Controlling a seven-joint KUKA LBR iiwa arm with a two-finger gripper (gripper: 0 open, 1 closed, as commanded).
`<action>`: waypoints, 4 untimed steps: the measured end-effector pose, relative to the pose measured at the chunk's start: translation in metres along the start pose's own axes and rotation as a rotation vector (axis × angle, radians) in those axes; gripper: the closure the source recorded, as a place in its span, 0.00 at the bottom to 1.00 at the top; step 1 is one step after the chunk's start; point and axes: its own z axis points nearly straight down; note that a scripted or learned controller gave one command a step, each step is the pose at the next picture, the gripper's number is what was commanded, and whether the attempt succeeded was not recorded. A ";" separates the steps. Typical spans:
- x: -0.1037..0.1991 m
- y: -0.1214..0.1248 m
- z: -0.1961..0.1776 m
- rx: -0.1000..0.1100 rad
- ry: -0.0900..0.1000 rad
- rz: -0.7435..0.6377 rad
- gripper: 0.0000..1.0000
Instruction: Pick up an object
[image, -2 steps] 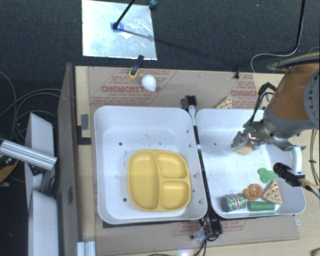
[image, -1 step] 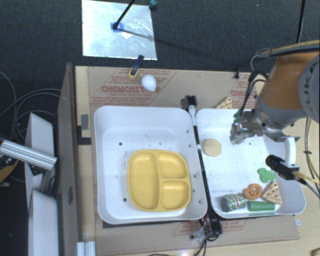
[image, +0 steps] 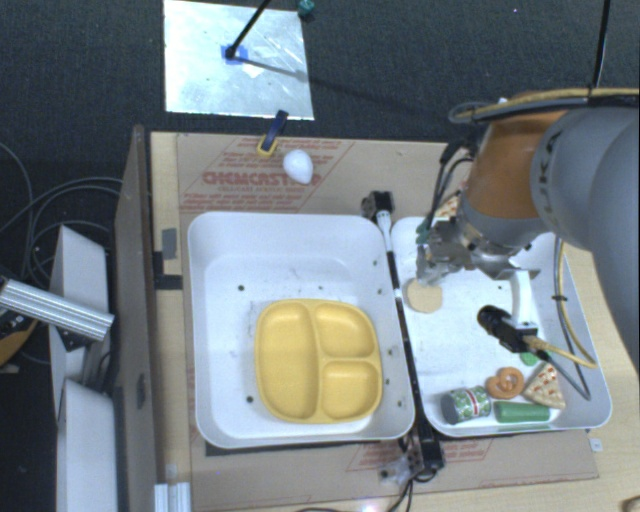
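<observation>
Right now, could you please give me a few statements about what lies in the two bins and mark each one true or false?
1. The yellow divided tray lies in the left bin. True.
2. The gripper is over the left bin. False: it is over the right bin, near its left wall.
3. A round tan cookie-like piece lies just below the gripper. True.
4. The pizza slice lies on the yellow tray. False: it lies in the right bin, beside the pretzel.
5. The small green-and-white can lies on its side near the right bin's front edge. True.
</observation>
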 end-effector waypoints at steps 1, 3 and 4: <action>-0.071 0.031 0.033 -0.003 -0.003 0.010 1.00; -0.068 0.031 0.009 -0.008 -0.002 0.000 1.00; -0.068 0.032 -0.002 -0.011 -0.003 -0.003 1.00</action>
